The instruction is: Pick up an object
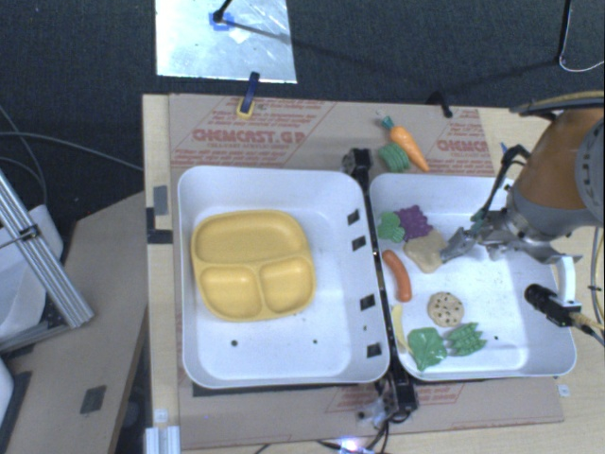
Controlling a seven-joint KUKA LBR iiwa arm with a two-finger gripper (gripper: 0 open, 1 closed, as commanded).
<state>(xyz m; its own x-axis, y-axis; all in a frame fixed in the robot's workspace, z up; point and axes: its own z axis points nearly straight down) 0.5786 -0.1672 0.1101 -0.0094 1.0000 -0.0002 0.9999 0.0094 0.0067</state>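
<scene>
Between the fingertips of the gripper (452,250) sits, as far as I can tell, the right edge of a tan bread-like piece (425,251); jaws look slightly spread, straddling or touching that edge, no clear pinch. Whether they're actually around it can't be told.

Step, my read: descent/approach onto a pick target in the right bin (539,339), grasp not yet made. Next move likely needs the jaws to close on the tan piece, then lift straight up; the piece is flat, so it may slip out.

Just left of the jaws: one purple grape bunch (413,220), one small green piece (389,226). Below-left: one orange-red sausage (397,274). Below: one cookie (444,307), two green leafy pieces (446,342).

Further left: left bin (274,183) holding one yellow divided tray (252,261). Above, off the bins: one carrot (406,143).
</scene>
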